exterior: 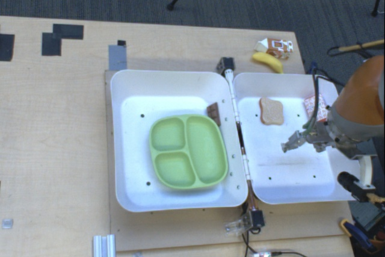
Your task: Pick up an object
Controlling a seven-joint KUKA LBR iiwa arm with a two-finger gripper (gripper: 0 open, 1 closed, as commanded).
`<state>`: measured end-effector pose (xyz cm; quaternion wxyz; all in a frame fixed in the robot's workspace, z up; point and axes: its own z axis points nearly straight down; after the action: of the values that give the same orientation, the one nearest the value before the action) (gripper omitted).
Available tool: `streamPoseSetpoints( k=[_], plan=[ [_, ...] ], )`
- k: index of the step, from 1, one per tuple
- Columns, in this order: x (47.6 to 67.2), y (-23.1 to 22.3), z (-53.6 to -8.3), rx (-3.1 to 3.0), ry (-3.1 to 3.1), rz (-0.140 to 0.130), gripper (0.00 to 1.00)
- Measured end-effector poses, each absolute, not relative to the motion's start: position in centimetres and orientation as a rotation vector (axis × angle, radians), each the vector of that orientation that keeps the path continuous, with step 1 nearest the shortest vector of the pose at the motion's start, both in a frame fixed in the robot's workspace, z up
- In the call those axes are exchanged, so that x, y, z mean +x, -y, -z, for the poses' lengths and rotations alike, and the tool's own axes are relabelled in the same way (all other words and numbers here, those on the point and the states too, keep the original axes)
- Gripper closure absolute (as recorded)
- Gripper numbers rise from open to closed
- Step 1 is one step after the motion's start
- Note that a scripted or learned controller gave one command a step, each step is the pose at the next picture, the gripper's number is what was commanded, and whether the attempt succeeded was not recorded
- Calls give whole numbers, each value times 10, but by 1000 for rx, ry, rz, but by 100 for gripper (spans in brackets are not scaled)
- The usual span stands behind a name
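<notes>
Bins: two white bins, the left bin [120, 147] and the right bin [289, 183], side by side.
Left bin: one green three-part plate [188, 152]; one small brown object [213, 110] beside its upper right edge.
Right bin: one slice of bread [272, 111] near the top; one red-and-white packet [311, 106] at the right wall.
Bench beyond the bins: one banana [267, 61]; one small carton [277, 46], print unreadable.
Arm: enters from the right, wrist low over the right bin.
Gripper [293, 143]: above bare floor, below the bread, touching nothing; finger spread cannot be told.
</notes>
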<state>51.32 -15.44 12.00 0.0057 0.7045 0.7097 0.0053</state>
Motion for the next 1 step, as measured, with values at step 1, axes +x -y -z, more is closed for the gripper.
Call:
streamPoseSetpoints(
  k=[1],
  plan=[
    [487,114,-105,2217,-2227,-2,0]
  ],
)
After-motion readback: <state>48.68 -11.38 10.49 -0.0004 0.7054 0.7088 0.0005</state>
